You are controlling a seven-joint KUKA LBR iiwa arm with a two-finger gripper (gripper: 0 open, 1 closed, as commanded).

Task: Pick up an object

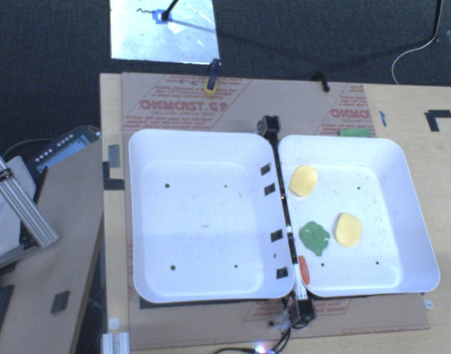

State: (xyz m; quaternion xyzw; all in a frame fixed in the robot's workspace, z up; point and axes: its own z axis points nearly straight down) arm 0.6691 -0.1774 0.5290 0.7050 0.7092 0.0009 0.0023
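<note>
The right bin [413, 220] carries all 4 candidates for the pick, and it serves as the landmark here. A yellow piece [303, 181] lies in the bin's upper-left part, near the divider where the 2 bins meet. A second yellow piece [348, 229] sits near the bin's middle, a little toward its lower edge. Just left of that one lies a green piece [314, 237], close beside it but apart. A small orange piece [304, 270] rests at the bin's lower-left corner, against the wall, its long axis running roughly up and down the picture. The left bin [147, 198] adjoins the right bin on its left side, both on the desk [173, 98].

I cannot tell the pincer's state. Since the arm reaches in from the right, the second yellow piece likely lies nearest its approach; it stands free of the walls, so it seems the easiest target. The orange piece, hugging the wall, looks hardest to close around.
</note>
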